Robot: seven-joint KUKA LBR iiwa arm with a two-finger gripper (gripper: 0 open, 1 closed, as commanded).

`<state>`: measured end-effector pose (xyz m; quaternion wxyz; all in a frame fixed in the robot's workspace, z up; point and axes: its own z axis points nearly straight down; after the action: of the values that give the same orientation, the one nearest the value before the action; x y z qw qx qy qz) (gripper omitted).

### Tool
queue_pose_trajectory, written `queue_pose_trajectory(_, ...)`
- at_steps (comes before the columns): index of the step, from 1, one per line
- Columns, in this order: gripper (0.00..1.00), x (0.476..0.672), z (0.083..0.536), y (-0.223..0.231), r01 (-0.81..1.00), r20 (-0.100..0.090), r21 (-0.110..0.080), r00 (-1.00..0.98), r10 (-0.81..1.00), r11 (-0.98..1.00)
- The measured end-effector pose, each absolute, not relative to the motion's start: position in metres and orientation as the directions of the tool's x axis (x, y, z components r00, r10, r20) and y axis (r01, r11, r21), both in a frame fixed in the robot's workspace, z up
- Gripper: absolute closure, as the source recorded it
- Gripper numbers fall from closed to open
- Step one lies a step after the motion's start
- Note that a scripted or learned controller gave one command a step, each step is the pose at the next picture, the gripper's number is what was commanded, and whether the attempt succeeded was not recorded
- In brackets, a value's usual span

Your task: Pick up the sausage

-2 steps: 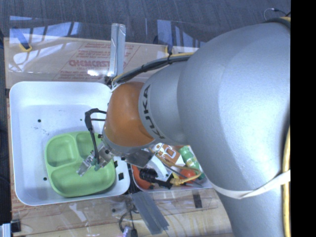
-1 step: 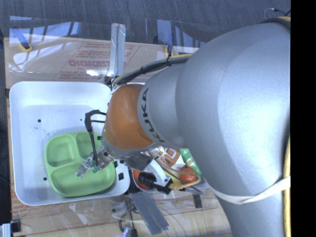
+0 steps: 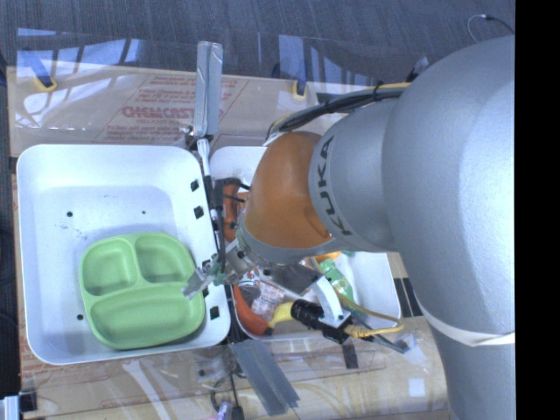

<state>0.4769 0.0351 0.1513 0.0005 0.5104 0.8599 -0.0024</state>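
The arm covers most of the right bin (image 3: 381, 287), its orange band (image 3: 284, 204) over the bin's middle. Below the band, the gripper (image 3: 213, 277) reaches down at the wall between the two bins, by the green plate's right edge. Beside it, in the right bin's front left corner, lies a reddish-orange curved thing (image 3: 244, 316); I cannot tell whether it is the sausage. Nothing can be seen held in the gripper. A small orange and dark item (image 3: 229, 205) shows at the right bin's left side, above the wrist.
A green divided plate (image 3: 140, 289) lies in the front of the left bin (image 3: 96, 186). A yellow piece (image 3: 280, 314) and a green item (image 3: 337, 280) peek out beneath the wrist in the right bin. A grey post (image 3: 208, 86) stands behind the bins.
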Motion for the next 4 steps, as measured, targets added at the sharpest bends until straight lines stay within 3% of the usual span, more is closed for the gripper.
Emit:
queue_pose_trajectory(1,0.0,0.498,0.191,-0.003,0.896,0.001,-0.002,-0.443,0.896,0.443)
queue_pose_trajectory(2,0.0,0.537,0.191,-0.043,0.911,0.001,-0.002,-0.413,0.911,0.413)
queue_pose_trajectory(3,0.0,0.537,0.191,-0.043,0.911,0.001,-0.002,-0.413,0.911,0.413)
queue_pose_trajectory(4,0.0,0.526,0.114,-0.111,0.933,0.002,-0.003,-0.359,0.933,0.359)
